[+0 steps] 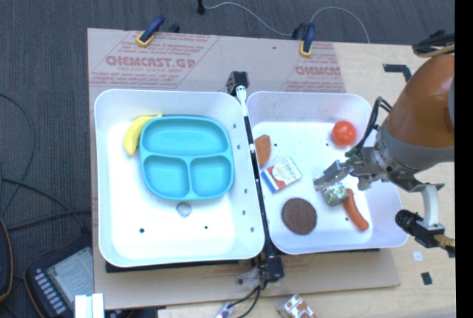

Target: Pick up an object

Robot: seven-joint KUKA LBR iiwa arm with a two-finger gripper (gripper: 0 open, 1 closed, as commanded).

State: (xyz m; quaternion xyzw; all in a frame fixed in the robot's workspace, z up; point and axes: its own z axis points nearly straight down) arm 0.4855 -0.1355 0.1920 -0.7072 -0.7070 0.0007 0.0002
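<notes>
My hand (332, 177) hovered low in the right bin (310, 106), its grip unreadable, just above a green item (336, 196); descent came next.

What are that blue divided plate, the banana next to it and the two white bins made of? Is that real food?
Blue divided plate: probably moulded plastic; uniform colour, smooth rounded compartments, soft sheen. Banana: likely a plastic toy, since its yellow is even and unblemished, though the view cannot rule out real fruit. White bins: seemingly thin moulded plastic, with rounded corners and a smooth matte-white surface.
</notes>
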